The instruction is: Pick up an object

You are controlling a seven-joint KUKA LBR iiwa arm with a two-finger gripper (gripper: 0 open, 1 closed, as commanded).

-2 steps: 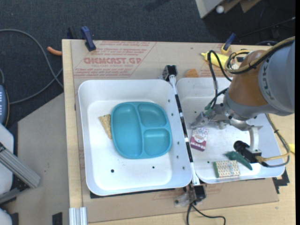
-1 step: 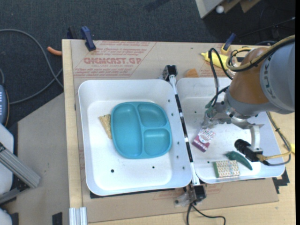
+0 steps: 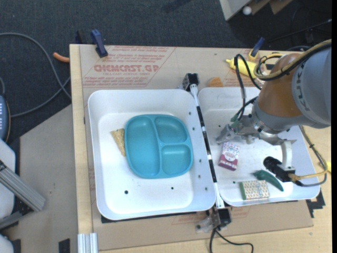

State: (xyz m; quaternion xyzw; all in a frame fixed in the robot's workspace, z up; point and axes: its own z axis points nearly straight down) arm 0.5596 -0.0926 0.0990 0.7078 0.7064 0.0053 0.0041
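Observation:
In the right bin (image 3: 226,100) lie a small pink and maroon packet (image 3: 229,156), a dark green curved object (image 3: 270,177) and a flat speckled green-tan block (image 3: 254,190) near the front wall. My gripper (image 3: 230,134) hangs low over the bin's left half, just above and behind the packet; nothing shows held in it. The arm's orange band and grey body cover the bin's back right part.
The left bin (image 3: 105,141) holds a teal divided plate (image 3: 158,145) with a tan wedge (image 3: 118,137) poking out under its left edge. A black-hinged divider (image 3: 202,136) runs between the bins. Clamps and yellow cable sit along the bench's far edge.

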